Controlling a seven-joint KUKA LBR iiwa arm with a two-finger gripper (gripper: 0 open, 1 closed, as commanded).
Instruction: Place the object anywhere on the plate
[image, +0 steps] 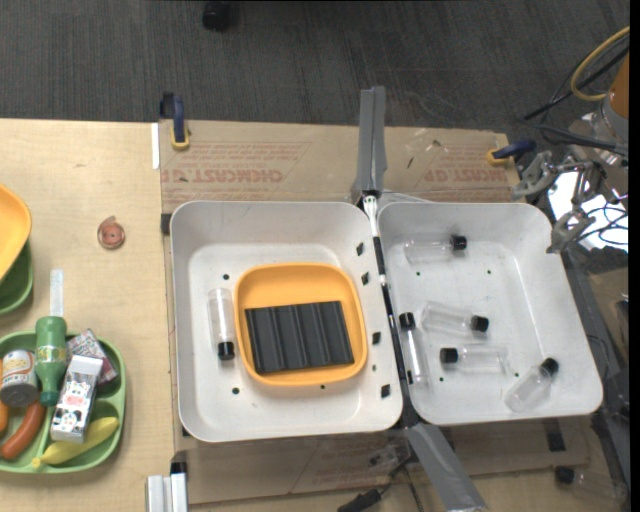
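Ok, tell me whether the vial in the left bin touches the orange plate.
Cannot tell. In the camera view the clear vial lies right along the orange plate's left rim, with no plain gap or contact visible.

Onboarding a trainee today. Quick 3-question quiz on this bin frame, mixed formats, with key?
1. True or false: the orange plate sits in the right bin.
2. How many clear vials lie in the right bin? A) 2 B) 3 C) 5
3. Fill in: the vial in the left bin lies beside the plate's ____ edge.

Key: 1 false, it is in the left bin. 2 C. 3 left; the vial is off the plate, cap toward the camera.
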